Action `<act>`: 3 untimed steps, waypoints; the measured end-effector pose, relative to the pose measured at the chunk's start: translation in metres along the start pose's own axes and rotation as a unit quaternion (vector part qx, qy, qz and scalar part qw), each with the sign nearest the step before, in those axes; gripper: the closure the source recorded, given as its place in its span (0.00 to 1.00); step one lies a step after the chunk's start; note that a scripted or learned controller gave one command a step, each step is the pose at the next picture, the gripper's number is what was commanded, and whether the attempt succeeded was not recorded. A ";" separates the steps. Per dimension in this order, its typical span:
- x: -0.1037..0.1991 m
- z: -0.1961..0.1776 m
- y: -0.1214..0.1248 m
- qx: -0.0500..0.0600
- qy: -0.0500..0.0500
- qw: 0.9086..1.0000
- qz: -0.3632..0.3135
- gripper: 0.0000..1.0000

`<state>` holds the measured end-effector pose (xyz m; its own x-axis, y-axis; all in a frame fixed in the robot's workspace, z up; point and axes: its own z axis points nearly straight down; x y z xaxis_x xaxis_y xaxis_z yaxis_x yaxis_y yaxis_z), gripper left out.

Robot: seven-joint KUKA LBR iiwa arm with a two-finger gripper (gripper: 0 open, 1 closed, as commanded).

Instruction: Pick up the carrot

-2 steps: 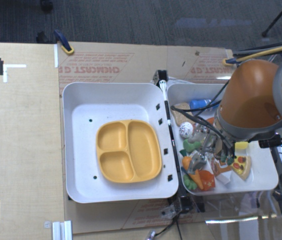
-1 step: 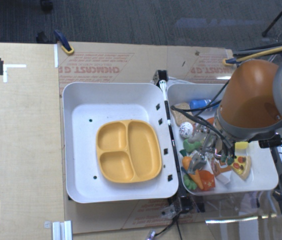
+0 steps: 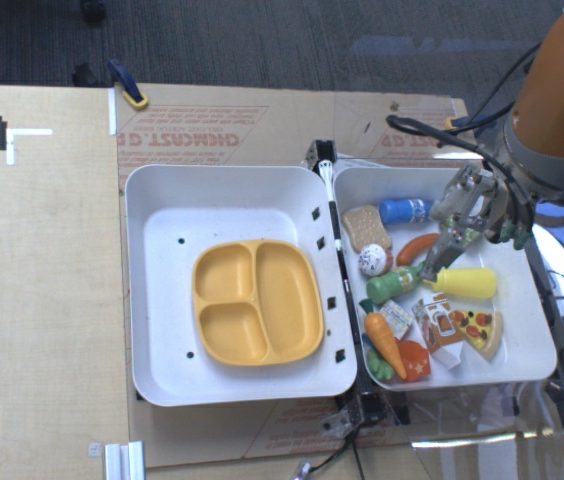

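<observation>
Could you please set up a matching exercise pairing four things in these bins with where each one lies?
Things:
1. carrot
2. yellow divided plate
3. blue bottle
4. pizza slice

Places:
A. far part of the right bin, beside the bread slice
B. middle of the left bin
C. near right part of the right bin, below the yellow bottle
D. near left corner of the right bin

Pairs: 1-D, 2-B, 3-A, 4-C
</observation>
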<state>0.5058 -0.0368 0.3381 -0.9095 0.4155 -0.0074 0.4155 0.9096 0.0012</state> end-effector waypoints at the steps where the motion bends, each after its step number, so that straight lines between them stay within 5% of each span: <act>1: -0.067 -0.177 0.020 0.000 0.001 0.996 -0.088 0.00; 3: -0.092 -0.202 0.128 -0.001 0.001 0.984 -0.177 0.00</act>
<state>0.6411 0.0419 0.5410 -0.9973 0.0728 -0.0058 0.0728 0.9973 0.0015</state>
